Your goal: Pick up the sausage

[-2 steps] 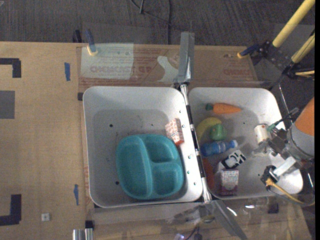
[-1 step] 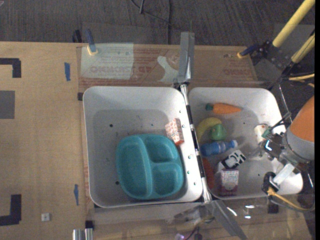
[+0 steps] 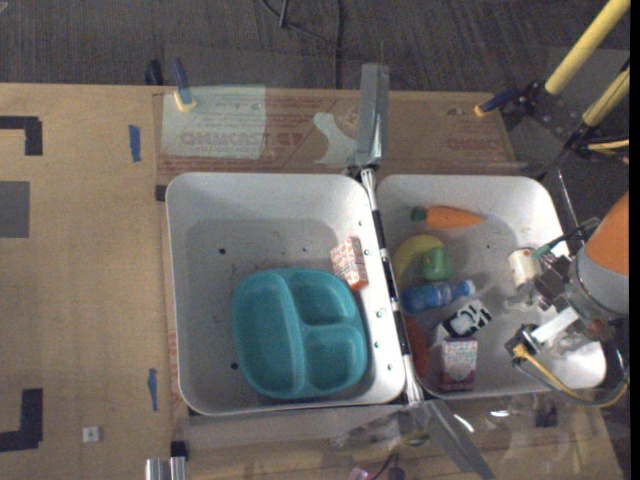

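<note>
The sausage point(image 3: 415, 339) is a reddish-orange stick lying along the left wall of the right bin point(image 3: 520, 196). Its lower end is tucked behind a small red and white carton point(image 3: 456, 361). My gripper point(image 3: 541, 309) hangs over the right side of that bin, below the arm's orange band point(image 3: 612, 240). It is well to the right of the sausage, with a black and white toy point(image 3: 467, 320) between them. I see nothing held in it.
The right bin also holds a carrot point(image 3: 452, 217), a banana point(image 3: 414, 252) beside a green piece point(image 3: 435, 265), and a blue bottle point(image 3: 436, 295). In the left bin point(image 3: 200, 218) lie a teal divided plate point(image 3: 298, 335) and a small carton point(image 3: 348, 261).
</note>
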You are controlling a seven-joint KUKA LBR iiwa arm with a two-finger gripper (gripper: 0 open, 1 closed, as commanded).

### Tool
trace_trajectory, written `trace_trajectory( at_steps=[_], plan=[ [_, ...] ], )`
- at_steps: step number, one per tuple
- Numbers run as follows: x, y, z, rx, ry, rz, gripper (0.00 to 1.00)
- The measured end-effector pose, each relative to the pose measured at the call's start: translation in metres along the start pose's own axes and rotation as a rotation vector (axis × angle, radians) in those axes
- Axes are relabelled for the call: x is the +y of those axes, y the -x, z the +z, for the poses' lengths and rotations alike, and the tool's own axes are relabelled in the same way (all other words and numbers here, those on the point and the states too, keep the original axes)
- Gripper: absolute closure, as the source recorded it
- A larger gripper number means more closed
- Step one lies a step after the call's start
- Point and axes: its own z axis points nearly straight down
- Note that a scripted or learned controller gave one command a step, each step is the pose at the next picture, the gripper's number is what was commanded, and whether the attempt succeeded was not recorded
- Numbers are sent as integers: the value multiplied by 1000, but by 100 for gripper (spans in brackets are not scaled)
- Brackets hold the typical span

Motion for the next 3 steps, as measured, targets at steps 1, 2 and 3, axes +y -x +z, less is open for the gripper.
trace_trajectory(
  at_steps=[1,2,3],
  plan=[
    [2,1,0,2,-9,-6,0],
    [46,-61,2,-5,-10,-33,0],
    [68,-76,-14,-18,5,358,0]
  ],
)
